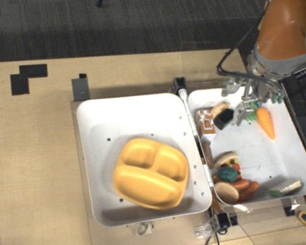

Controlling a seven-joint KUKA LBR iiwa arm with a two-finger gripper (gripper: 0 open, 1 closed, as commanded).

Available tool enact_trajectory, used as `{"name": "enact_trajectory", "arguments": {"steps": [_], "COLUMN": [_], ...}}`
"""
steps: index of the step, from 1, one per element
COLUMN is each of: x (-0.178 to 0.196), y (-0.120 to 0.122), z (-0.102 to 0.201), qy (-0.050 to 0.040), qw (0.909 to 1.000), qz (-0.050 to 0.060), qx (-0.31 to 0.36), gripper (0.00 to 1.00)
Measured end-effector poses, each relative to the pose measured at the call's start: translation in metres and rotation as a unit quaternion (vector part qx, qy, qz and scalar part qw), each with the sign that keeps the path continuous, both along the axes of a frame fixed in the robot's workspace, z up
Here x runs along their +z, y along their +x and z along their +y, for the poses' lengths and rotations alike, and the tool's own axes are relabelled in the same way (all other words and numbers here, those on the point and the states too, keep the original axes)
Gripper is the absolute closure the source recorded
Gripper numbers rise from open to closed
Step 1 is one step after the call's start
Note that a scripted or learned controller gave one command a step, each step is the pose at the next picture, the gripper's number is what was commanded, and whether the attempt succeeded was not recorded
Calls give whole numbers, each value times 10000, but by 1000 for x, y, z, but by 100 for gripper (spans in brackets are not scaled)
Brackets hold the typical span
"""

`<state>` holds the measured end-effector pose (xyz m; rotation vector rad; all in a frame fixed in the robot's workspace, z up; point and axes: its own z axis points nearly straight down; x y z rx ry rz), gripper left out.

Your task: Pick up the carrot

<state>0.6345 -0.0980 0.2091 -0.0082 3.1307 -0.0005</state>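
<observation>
Left bin [93, 153] on worktop [33, 177] – large yellow moulded piece [150, 171] lying in its middle. Right bin [299, 154] – brown-and-black packet [214, 119] at far left corner; cluster of small toy foods [232, 180] at near left corner; silvery wrapped item [285, 188] near front right. Carrot [265, 123] lying flat on bin floor at far right, tip pointing toward near edge, green top by tool [248, 107]. Tool low, just left of carrot top – cannot tell if wide or narrow; nothing seen held.
</observation>
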Motion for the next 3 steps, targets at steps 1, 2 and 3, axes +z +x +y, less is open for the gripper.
{"name": "enact_trajectory", "arguments": {"steps": [1,2,3], "x": [-73,-120,-106], "y": [4,-47,-42], "z": [-52,-111,-107], "qy": [-7,-26,-42], "qw": [9981,9963,9958], "qz": [32,-13,-79], "qx": [612,861,909], "gripper": [0,0,100]}}
